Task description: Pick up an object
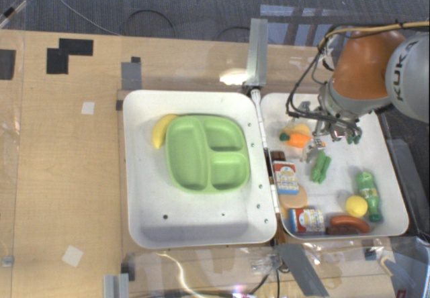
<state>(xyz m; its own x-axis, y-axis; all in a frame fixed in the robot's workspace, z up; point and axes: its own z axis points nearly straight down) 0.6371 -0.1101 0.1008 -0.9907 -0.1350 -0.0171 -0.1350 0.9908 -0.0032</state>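
My gripper [321,139] hangs low over the upper middle of the right bin [393,176], under the orange band of the arm. An orange carrot-like toy [296,136] lies just left of it, and a green pepper-like piece [320,168] sits just below it. Further down are a small milk carton [286,178], a red can [308,220], a brown sausage [348,224], a yellow lemon [357,206] and a green bottle [368,192]. Nothing shows between the fingers.
The left bin [144,209] holds a green divided plate [206,152] with a yellow banana [160,130] at its upper left edge. A metal post [257,55] stands behind the seam between the bins. Cables loop beside the wrist.
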